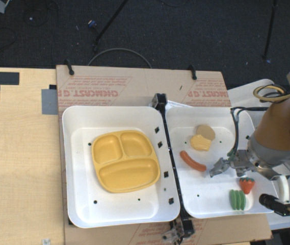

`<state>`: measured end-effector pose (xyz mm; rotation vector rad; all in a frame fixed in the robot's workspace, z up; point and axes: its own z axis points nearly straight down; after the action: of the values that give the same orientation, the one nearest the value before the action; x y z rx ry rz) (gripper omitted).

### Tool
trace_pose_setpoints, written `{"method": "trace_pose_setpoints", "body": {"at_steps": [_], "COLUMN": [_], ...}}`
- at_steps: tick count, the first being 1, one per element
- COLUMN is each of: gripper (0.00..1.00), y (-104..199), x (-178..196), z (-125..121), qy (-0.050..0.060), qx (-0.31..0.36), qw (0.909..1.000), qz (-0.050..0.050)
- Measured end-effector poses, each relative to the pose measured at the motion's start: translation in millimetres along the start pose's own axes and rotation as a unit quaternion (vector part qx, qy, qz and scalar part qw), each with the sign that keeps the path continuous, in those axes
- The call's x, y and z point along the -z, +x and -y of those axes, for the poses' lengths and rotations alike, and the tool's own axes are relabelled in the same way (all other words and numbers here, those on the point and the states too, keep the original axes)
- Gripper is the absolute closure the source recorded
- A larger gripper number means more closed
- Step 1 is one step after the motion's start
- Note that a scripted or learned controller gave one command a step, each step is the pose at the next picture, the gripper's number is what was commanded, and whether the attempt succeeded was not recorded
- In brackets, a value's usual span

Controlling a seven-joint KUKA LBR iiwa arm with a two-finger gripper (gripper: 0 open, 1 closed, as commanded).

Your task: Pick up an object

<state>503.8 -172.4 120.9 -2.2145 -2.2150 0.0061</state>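
The gripper (pixel 221 167) is in the right bin (pixel 185 200), at 3 o'clock from the sausage (pixel 192 161); whether it is open or closed, I cannot tell.

Grey arm (pixel 274 137) from the right, orange band above wrist, tool (pixel 221 167) low, pointing left.

lab | two white bins (pixel 78 137) on cardboard (pixel 134 88) | cables on dark carpet (pixel 160 24)
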Motion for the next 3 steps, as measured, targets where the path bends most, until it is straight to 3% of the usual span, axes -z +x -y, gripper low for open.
{"method": "trace_pose_setpoints", "body": {"at_steps": [1,3], "gripper": [1.00,1.00], "y": [-2,-6], "x": [13,119], "z": [-1,-5], "qy": [-0.002,-0.007], "qx": [-0.002,0.001], "qw": [1.0000,1.0000], "qz": [0.001,0.003]}}
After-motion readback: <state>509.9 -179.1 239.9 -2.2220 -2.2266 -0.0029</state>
